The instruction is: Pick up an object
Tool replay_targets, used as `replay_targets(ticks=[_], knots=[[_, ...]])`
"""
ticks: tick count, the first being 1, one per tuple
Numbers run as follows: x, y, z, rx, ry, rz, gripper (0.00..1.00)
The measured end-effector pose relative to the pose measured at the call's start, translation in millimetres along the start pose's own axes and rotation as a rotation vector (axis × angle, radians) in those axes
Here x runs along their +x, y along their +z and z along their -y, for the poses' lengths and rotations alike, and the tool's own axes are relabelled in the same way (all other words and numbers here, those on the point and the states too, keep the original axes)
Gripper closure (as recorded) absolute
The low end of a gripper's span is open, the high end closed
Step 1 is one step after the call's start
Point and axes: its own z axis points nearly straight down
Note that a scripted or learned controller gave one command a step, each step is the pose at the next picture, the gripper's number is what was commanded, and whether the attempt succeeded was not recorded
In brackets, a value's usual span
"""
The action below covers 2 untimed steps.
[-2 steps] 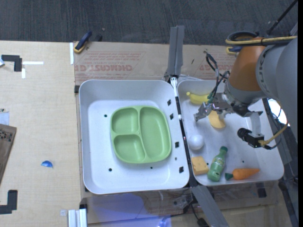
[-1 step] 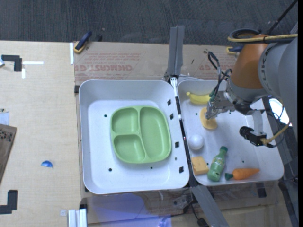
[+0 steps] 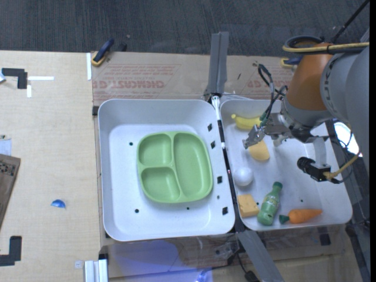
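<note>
The gripper (image 3: 257, 137) hangs low in the right bin (image 3: 338, 213), just above a yellow wedge (image 3: 259, 151) — nothing lifted yet, and whether it grasps anything is unclear.

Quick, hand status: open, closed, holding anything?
Hand: cannot be told; it sits low in the right bin, just above the yellow chunk.

Grey arm (image 3: 346, 93) from right, claw (image 3: 256, 137) angled down-left.
</note>
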Motion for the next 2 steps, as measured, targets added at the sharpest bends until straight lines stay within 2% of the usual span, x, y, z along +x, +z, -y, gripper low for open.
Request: replay_targets(ticks=[1, 2], knots=[[8.1, 11.3, 19.4, 0.005, 0.016, -0.003, 0.0], [6.2, 2.3, 19.5, 0.005, 0.019, -0.003, 1.0]])
